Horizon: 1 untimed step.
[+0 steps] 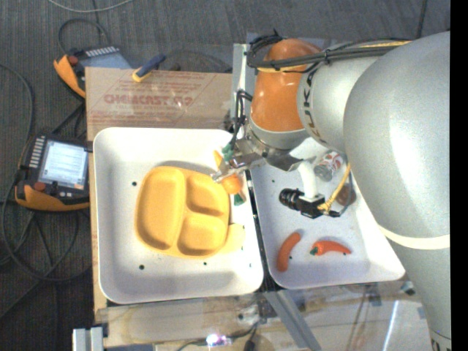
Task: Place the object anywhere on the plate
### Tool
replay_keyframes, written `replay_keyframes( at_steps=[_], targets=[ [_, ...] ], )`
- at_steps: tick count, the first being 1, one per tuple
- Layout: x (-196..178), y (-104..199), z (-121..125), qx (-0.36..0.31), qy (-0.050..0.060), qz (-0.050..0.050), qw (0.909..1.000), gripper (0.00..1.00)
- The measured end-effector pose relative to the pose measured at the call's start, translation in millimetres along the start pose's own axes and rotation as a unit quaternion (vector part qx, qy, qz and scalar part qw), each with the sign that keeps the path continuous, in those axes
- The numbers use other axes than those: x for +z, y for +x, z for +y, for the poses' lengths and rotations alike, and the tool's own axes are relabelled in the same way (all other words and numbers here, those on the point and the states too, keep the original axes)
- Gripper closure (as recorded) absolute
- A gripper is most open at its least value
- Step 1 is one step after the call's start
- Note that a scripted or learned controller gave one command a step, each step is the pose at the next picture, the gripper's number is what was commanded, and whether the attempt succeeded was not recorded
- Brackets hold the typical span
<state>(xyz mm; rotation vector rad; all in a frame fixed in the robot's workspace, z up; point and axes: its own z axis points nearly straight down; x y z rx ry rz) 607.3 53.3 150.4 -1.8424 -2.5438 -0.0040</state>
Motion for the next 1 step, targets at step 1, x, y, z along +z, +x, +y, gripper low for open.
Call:
replay_keyframes(
  at_steps=[1],
  targets=[
    [-1.0, 13.5, 3.5, -0.008, -0.001, 0.007, 0.9999, 0.0]
  ],
)
